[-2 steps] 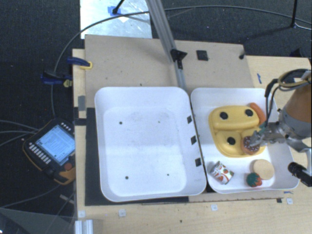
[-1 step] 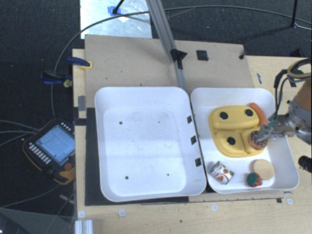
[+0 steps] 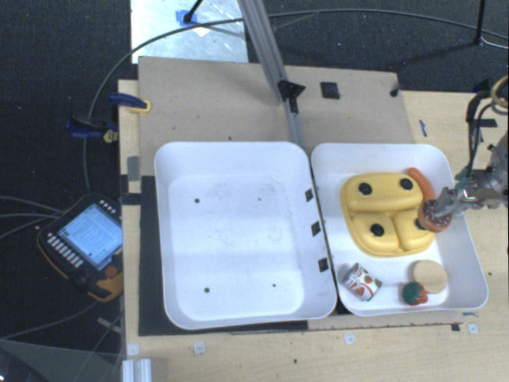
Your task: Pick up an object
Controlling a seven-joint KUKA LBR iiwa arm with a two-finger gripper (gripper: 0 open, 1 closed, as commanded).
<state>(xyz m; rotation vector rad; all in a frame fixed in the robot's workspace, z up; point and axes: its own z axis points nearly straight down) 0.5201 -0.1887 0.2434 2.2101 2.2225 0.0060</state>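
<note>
The right bin (image 3: 471, 281) holds several objects. A large yellow block with black dots (image 3: 380, 213) lies in its middle, and an orange curved piece (image 3: 420, 183) rests against the block's far right side. My gripper (image 3: 443, 206) reaches in from the right and sits low at the bin's right side, directly over a small round brown and orange object (image 3: 434, 217) beside the yellow block. Whether it grips that object is hidden. A small red and white can (image 3: 362, 282) lies near the front, with a tan round piece (image 3: 430, 274) and a green and red item (image 3: 413, 294) at the front right.
The left bin (image 3: 231, 237) stands beside the right one, sharing a raised middle edge (image 3: 316, 229). A grey pole (image 3: 266, 38) slants over the bench's far side. A teach pendant (image 3: 83, 241) and cables lie on the floor to the left.
</note>
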